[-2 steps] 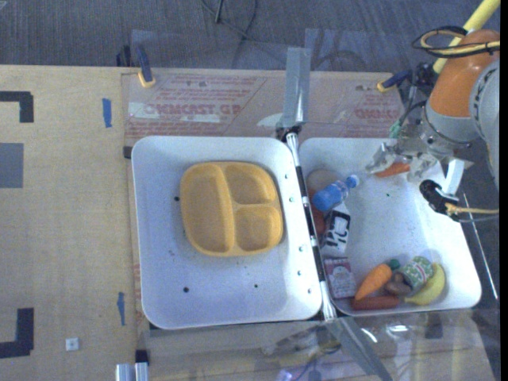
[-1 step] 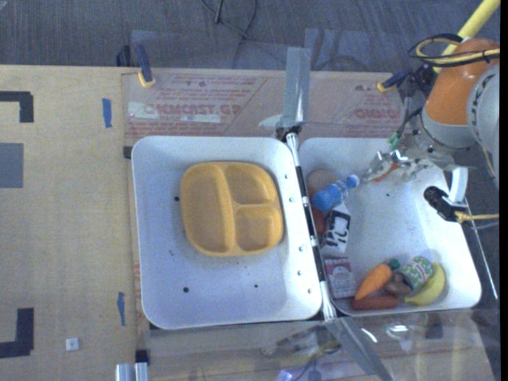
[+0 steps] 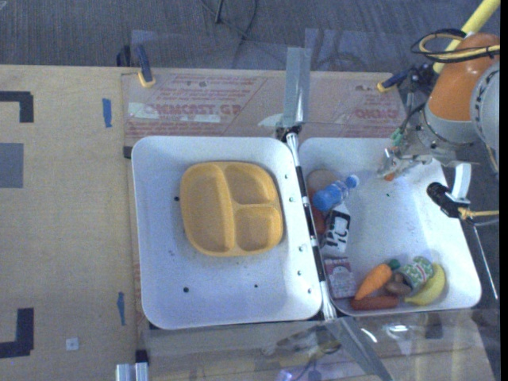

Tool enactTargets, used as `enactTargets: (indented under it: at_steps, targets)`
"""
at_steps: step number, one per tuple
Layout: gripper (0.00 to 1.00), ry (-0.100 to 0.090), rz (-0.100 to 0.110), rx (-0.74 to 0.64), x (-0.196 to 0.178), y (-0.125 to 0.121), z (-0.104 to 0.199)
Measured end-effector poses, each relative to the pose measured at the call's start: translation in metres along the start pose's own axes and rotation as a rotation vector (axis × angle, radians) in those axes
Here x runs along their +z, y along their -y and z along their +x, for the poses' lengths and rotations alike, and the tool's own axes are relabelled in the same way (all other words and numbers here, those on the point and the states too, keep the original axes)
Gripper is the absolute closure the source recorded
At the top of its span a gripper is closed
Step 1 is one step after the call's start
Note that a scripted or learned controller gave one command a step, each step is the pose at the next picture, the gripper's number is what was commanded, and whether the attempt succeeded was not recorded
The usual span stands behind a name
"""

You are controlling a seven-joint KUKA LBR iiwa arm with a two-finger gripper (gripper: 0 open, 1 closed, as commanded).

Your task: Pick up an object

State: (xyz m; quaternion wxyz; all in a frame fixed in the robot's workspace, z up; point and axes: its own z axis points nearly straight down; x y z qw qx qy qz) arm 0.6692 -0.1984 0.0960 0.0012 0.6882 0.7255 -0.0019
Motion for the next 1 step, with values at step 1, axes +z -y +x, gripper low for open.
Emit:
enactTargets:
  at_steps: [1]
  targets:
    - [1.00,-0.004,-0.001,-0.022,-0.0982,0.0002,0.0213]
